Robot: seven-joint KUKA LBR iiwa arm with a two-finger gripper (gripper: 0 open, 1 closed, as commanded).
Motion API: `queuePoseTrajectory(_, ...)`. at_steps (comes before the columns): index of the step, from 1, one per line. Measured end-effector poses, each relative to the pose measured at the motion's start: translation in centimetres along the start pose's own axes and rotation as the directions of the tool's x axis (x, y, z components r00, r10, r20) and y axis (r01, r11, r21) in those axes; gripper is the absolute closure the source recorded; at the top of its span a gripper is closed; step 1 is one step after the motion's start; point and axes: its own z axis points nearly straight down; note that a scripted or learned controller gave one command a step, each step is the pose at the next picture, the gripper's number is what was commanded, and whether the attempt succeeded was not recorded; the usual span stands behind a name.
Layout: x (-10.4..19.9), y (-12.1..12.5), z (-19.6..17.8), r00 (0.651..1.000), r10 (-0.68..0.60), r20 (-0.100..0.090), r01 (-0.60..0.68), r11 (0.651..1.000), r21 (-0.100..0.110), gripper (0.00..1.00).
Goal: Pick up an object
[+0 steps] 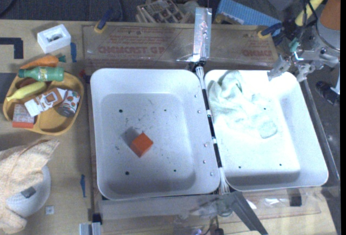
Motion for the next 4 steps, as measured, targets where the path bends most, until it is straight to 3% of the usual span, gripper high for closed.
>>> queuePoseTrajectory(1,-0.3,-6.3,13.4,1.000,-0.026,0.001,0.026,1.000,-0.002,0.00)
queuePoseTrajectory(2,2.3,-5.8,14.0,0.956,-0.292,0.002,0.292,0.956,-0.005,0.00)
queuePoseTrajectory(3,3.8,1.0,10.2,0.998,-0.069,0.003,0.069,0.998,-0.003,0.00)
queuePoseTrajectory(4,-2.3,-1.0,13.7,0.980,-0.199,0.001,0.199,0.980,-0.002,0.00)
